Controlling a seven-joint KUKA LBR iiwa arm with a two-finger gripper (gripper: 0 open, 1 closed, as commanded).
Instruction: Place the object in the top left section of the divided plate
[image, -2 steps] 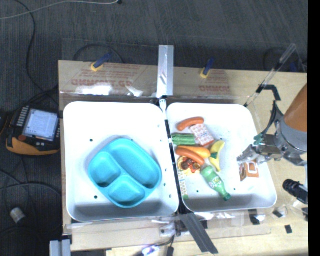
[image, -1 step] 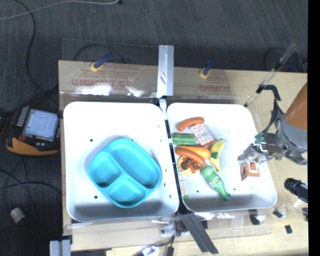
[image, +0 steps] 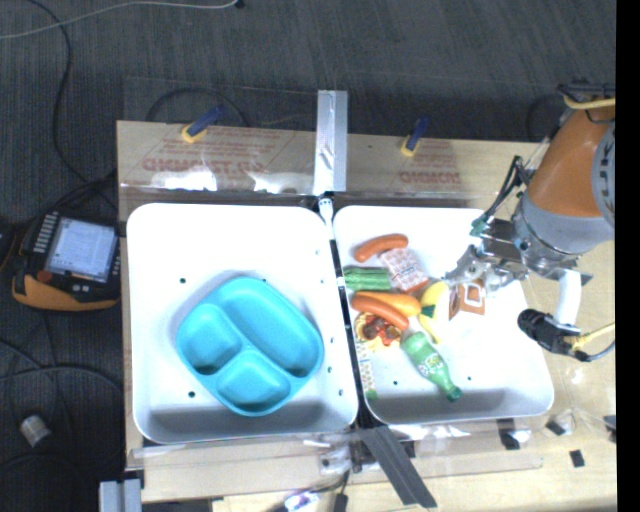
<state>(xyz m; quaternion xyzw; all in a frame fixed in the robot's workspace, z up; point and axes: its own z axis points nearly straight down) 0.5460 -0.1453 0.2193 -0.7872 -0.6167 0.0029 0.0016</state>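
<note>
Picking has to come before placing, and it looks unfinished: the gripper (image: 478, 272) hangs over the right bin (image: 500, 385) at the right of the frame, just above a small orange-and-white item (image: 469, 299) on the bin floor, and whether it is released or clenched on anything cannot be told from this slanted view. Which piece counts as the task's object is not certain either; the small item under the tool is the likeliest, while the rest of the toy food sits in a cluster toward the bin's left side: a sausage (image: 382, 245) at the top, a carrot (image: 387, 303) in the middle, a yellow piece (image: 436, 295) just beside the small item, and a green bottle (image: 431, 364) lower down. To do this step well, the tool should come straight down on the lone item, keeping clear of the yellow piece, and lift only once the thing is plainly caught. The blue divided plate (image: 250, 342) lies tilted in the left bin (image: 160, 235), so its top left section (image: 203, 328) should be judged from the plate's own ridges, and the release made low over it.
</note>
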